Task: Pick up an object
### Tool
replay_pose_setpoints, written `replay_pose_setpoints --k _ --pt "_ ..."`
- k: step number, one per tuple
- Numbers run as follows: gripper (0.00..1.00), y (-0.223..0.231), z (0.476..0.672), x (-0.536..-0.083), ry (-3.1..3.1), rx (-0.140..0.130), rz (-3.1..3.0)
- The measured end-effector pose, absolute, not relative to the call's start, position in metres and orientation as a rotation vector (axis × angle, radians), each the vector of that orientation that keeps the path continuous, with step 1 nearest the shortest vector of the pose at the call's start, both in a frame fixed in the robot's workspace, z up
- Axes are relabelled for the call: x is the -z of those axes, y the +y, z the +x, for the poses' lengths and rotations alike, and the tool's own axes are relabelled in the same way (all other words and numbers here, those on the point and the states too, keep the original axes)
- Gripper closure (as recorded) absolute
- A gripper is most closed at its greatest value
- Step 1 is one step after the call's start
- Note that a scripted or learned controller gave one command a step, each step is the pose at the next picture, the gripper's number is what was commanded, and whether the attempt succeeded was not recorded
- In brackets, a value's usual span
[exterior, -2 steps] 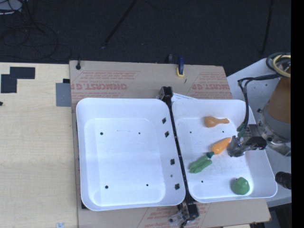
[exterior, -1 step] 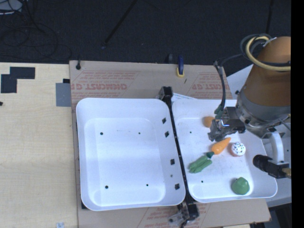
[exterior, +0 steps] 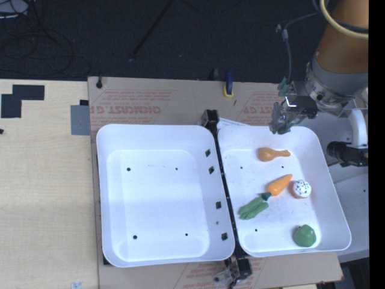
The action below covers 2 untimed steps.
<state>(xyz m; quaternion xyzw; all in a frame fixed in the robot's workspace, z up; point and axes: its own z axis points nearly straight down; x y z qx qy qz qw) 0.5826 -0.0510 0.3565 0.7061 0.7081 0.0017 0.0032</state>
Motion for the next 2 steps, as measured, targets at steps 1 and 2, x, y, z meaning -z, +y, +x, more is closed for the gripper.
replay_pose_setpoints --k 1,2 --pt "1.0 -0.046 0.501 -0.319 2.223 0.009 2.23" --pt "1.0 -0.111 0.477 -0.287 2.22 0.006 2.229"
